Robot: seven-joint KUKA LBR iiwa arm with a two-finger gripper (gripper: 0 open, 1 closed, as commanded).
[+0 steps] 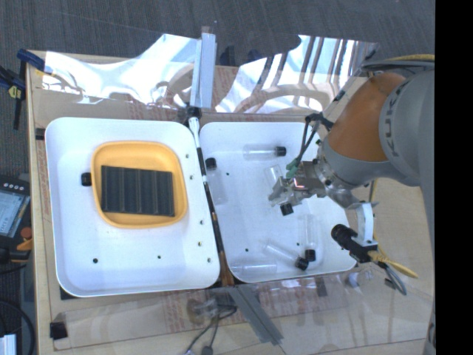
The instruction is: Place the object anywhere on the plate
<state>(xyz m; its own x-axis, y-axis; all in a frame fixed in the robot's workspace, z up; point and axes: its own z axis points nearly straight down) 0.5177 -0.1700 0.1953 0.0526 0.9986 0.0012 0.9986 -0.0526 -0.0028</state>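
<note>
A yellow plate (137, 158) with a dark ribbed insert sits in the left bin (66, 257). Several clear tubes with black caps lie in the right bin (236, 220): one near the back (264, 152), one upright-looking near the front (305, 244), and one lying flat by the front wall (275, 251). My gripper (287, 196) hangs low over the middle of the right bin, close to a clear tube (276, 176). A small black piece (287, 209) shows just under the gripper. I cannot tell whether anything is held.
A black cap (211, 164) lies by the divider between the bins. A small black piece (86, 178) lies left of the plate. The arm's grey and orange wrist (369, 132) covers the right bin's right side. Crumpled foil (148, 72) lines the back.
</note>
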